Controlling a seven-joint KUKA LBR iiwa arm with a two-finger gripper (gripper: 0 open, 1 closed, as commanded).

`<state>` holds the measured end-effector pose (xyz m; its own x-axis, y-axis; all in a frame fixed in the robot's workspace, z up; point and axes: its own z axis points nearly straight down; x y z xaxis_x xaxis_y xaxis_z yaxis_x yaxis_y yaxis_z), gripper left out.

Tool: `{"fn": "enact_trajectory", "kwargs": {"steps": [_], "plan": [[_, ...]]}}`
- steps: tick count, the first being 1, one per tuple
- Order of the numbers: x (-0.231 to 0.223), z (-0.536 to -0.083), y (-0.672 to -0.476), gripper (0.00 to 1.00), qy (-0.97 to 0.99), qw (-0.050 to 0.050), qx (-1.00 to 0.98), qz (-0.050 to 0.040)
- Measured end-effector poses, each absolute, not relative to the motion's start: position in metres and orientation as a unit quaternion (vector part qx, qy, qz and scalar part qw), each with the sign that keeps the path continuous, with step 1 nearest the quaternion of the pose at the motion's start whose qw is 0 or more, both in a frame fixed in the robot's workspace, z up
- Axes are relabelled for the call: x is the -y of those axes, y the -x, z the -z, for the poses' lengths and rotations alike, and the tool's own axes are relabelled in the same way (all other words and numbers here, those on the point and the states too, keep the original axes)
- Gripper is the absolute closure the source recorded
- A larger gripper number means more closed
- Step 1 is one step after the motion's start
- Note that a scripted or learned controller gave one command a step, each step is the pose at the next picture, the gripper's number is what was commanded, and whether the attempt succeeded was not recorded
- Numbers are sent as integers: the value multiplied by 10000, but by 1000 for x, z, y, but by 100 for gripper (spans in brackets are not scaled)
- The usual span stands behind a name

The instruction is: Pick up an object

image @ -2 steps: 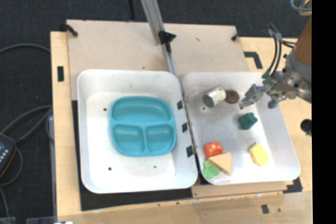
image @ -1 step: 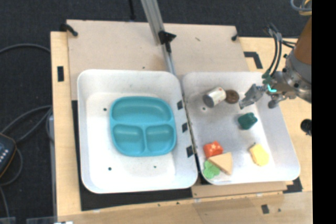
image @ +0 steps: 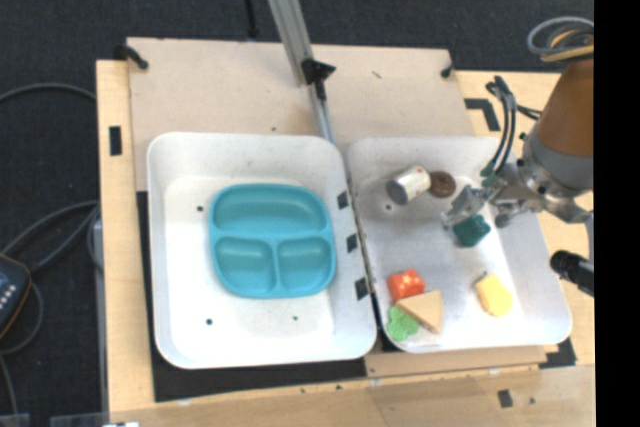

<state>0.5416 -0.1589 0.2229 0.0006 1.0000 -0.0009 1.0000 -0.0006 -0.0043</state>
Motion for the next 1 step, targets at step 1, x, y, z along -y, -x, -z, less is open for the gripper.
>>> {"fn": "enact_trajectory", "kwargs": {"steps": [1], "plan": [[163, -179, -546, 0, 7074, 7, 7068, -15]]}}
